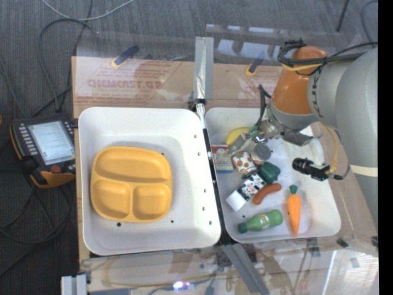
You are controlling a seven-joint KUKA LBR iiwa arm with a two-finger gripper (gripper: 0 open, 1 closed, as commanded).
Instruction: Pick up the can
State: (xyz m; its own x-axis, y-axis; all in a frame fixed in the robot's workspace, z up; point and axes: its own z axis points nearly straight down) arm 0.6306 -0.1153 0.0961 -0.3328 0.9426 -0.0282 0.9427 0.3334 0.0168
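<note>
Gripper (256, 141) low in right bin (325, 223), just above can (242, 162); finger opening unclear, grasp cannot tell. Can lies among toys near bin's left wall, beside carton (244, 192).

We see a bench (147, 82) topped with brown cardboard, bearing two shallow white bins side by side. The left bin (184, 128) fills the bench's left half; the right bin (325, 217) sits touching it, toward the right edge.
</note>
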